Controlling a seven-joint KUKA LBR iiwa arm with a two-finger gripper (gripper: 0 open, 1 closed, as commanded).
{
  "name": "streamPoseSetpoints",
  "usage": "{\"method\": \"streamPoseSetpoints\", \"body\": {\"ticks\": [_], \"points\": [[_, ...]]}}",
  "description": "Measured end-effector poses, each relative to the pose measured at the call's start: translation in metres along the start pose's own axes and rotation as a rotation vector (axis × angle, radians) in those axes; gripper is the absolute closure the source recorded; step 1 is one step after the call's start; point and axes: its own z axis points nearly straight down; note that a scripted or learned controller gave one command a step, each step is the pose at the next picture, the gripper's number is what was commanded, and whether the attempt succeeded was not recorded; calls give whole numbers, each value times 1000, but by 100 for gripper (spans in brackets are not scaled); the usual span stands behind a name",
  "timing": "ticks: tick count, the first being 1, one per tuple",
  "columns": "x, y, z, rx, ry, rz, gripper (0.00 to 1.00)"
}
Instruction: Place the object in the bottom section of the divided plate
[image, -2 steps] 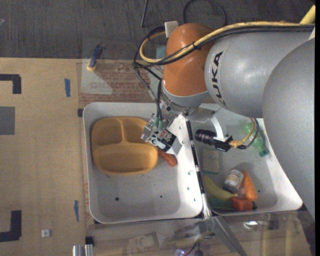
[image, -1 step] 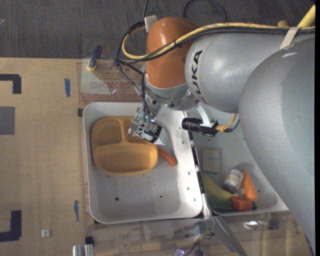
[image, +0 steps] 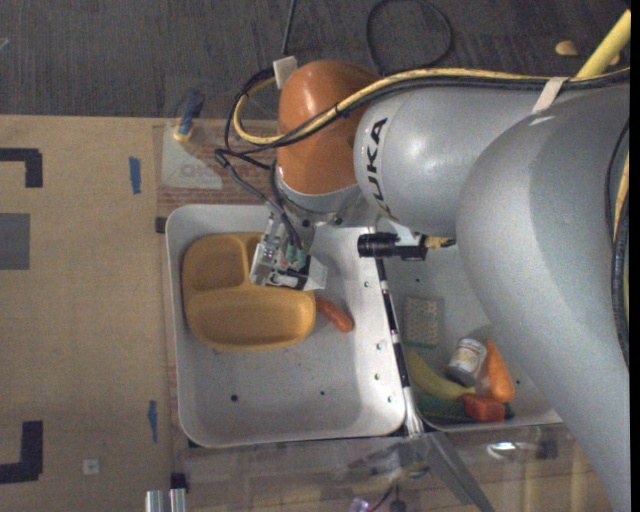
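Observation:
A yellow divided plate (image: 240, 300) lies in the left white bin (image: 290, 400), its large section toward the bottom of the view. My gripper (image: 280, 262) hangs over the plate's right edge, near the divider, below the orange wrist band. A small orange-red object (image: 335, 315), like a sausage or carrot, lies on the bin floor just right of the plate's lower section, apart from the gripper.
The right bin (image: 425, 315) holds a banana (image: 432, 377), a small can (image: 466, 358), an orange carrot-like piece (image: 498, 372) and a red item (image: 484, 407) on something green. The big grey arm covers the upper right. Brown bench lies to the left.

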Motion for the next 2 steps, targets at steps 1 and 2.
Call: {"method": "streamPoseSetpoints", "body": {"ticks": [1, 2], "points": [[0, 0, 1, 0, 1, 1, 0], [-2, 1, -13, -6, -7, 2, 100]]}}
